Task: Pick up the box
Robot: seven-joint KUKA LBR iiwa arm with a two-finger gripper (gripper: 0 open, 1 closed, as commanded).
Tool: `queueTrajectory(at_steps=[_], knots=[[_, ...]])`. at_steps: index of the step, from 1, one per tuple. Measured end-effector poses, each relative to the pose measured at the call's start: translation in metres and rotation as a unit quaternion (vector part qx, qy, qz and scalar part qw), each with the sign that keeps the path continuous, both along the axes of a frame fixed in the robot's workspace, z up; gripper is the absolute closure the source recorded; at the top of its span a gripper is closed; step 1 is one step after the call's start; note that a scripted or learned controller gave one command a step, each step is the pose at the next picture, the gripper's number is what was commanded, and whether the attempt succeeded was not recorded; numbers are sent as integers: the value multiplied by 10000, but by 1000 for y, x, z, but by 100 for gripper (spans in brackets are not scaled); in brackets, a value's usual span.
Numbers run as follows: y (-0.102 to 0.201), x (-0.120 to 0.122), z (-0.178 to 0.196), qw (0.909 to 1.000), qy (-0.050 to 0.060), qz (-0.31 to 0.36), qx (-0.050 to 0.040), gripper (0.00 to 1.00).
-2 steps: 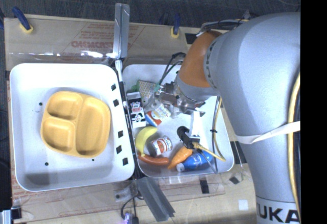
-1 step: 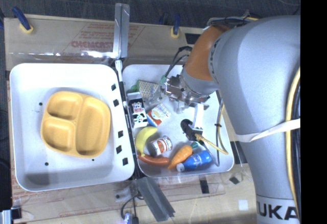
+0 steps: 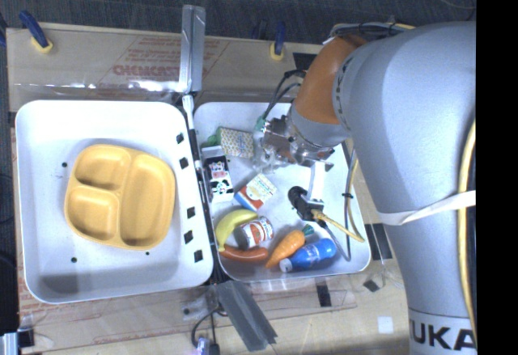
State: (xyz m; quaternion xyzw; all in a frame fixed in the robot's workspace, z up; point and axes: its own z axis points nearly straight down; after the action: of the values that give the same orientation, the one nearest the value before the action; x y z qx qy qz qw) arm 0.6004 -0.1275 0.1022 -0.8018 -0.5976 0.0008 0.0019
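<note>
One box [image 3: 216,172], two bins [image 3: 32,208]

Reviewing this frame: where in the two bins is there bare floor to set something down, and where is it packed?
The left bin has bare floor around the yellow tray, widest along its bottom and left edges. The right bin is crowded: banana, can, carrot, blue bottle and cartons fill its lower half, and the arm covers its top right.

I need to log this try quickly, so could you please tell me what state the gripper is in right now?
Gripper: low over the right bin, near the small box; its state cannot be told from this view.
</note>
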Motion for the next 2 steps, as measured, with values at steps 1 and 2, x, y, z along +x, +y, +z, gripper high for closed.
queueTrajectory(at_steps=[1,2], knots=[[0,0,0,10000,2,3,1,0],[11,-17,-11,10000,10,-15,-5,0]])
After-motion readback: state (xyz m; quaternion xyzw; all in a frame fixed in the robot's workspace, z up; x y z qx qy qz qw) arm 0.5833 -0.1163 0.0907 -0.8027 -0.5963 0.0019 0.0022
